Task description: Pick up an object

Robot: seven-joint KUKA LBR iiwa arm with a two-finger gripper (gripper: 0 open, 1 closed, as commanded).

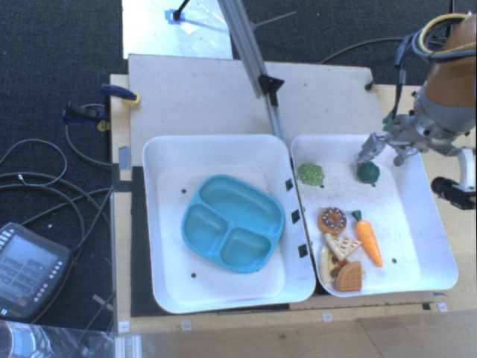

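In the right bin (417,200) lie a light green lumpy toy (311,174), a dark green round toy (367,172), a brown donut (332,220), an orange carrot (368,242), a wedge-shaped slice (341,245) and a waffle-like piece (348,277). My gripper (384,151) hangs over the back of that bin, just above and slightly right of the dark green toy. Its fingers stand open, with nothing between them.
The left bin (168,170) holds a blue divided plate (233,222). A slanted metal pole (250,47) crosses the back of the bench and ends near the divide between the bins. Cables and a handheld pendant (30,271) lie on the floor at left.
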